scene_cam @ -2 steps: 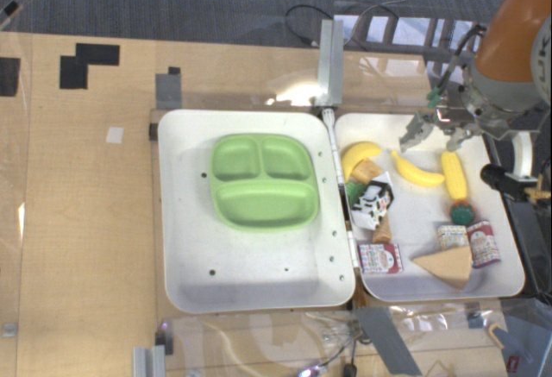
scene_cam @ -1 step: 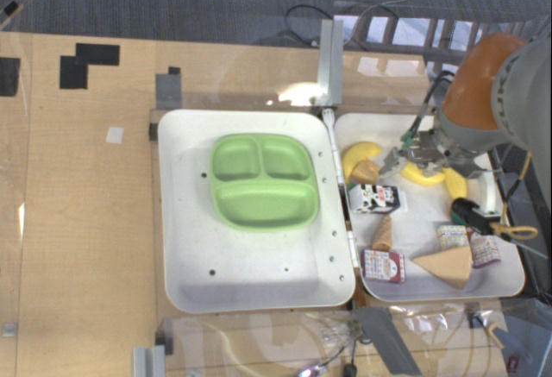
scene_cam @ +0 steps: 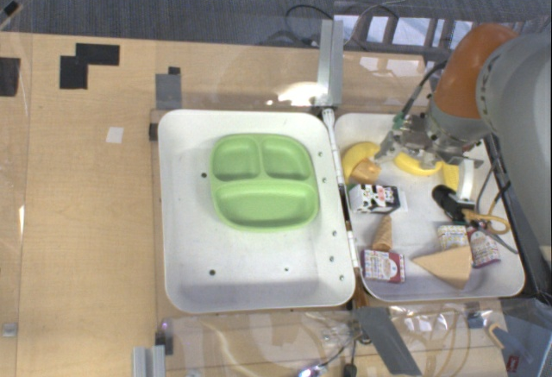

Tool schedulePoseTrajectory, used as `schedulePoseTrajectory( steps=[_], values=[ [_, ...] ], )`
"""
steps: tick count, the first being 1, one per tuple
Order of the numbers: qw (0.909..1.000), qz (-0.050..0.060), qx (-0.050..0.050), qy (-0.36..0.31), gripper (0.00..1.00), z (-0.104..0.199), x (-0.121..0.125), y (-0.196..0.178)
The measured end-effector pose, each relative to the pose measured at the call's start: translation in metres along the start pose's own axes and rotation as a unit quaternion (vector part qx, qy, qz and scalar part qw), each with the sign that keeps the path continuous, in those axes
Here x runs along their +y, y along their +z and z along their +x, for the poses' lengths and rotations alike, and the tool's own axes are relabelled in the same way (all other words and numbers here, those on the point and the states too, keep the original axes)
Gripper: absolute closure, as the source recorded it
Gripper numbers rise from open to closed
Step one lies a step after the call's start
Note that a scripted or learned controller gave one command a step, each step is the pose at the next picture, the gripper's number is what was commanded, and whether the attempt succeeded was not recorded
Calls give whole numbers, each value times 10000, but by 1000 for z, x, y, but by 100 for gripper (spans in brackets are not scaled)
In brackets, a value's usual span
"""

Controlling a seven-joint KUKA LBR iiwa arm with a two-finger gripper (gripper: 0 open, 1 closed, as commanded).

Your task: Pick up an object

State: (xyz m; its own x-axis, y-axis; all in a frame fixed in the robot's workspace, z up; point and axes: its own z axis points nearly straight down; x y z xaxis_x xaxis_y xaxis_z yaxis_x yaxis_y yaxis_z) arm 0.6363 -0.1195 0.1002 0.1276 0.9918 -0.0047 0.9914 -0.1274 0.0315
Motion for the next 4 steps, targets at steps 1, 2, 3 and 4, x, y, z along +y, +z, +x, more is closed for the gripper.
schedulePoseTrajectory(
  steps=[1,2,3,4],
  values=[
    [9984,14,-2,-564,0,-55,29,3],
    [9999,116,23,6,0,-50,23,14],
    [9994,110,24,-317,0,-85,-26,11],
    [9994,64,37,-324,100,-83,-22,-1]
  ],
)
